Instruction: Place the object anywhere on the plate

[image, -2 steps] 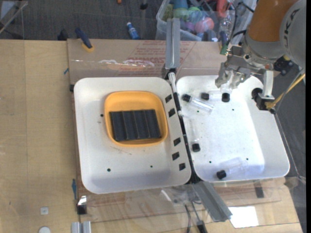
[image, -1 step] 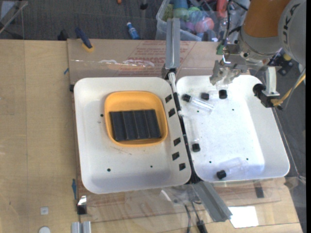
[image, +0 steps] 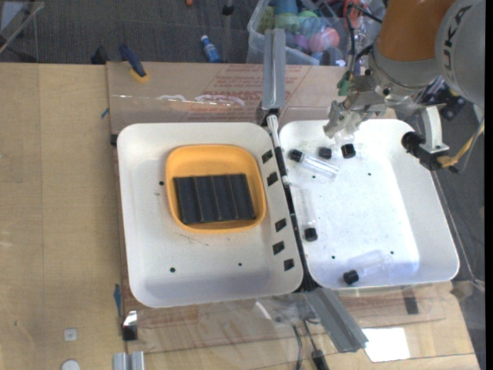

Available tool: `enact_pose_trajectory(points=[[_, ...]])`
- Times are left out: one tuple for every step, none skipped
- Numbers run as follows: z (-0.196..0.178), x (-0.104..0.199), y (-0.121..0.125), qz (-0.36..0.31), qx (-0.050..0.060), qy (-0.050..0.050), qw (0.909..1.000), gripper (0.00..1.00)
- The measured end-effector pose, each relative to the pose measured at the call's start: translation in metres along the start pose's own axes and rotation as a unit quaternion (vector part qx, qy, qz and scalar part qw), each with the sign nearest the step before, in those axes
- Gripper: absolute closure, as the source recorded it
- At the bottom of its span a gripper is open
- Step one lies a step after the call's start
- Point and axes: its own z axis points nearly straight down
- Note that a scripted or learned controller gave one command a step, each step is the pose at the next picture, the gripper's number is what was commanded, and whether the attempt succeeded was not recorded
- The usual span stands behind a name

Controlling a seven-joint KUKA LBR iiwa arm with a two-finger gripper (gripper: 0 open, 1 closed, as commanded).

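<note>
A rounded-square orange plate (image: 216, 187) of smooth plastic sits in the left white bin (image: 146, 268), carrying a dark ribbed rectangular slab (image: 214, 199), so the object already lies on the plate. The pincer (image: 339, 126) hangs over the upper edge of the right bin (image: 400, 230), well apart from it; its state I cannot tell. Black letters "KU" mark the arm (image: 431, 21). What may be a clear tube (image: 318, 165) lies nearby.
</note>
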Motion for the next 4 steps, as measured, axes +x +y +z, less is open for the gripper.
enact_pose_trajectory(points=[[-0.010,0.020,0.004,-0.008,-0.002,0.000,1.0000,1.00],[-0.022,0.030,0.005,-0.053,-0.003,-0.001,0.9986,1.00],[0.060,0.019,0.003,-0.093,0.000,0.000,0.9957,1.00],[0.043,0.055,0.009,-0.164,-0.002,-0.001,0.9864,1.00]])
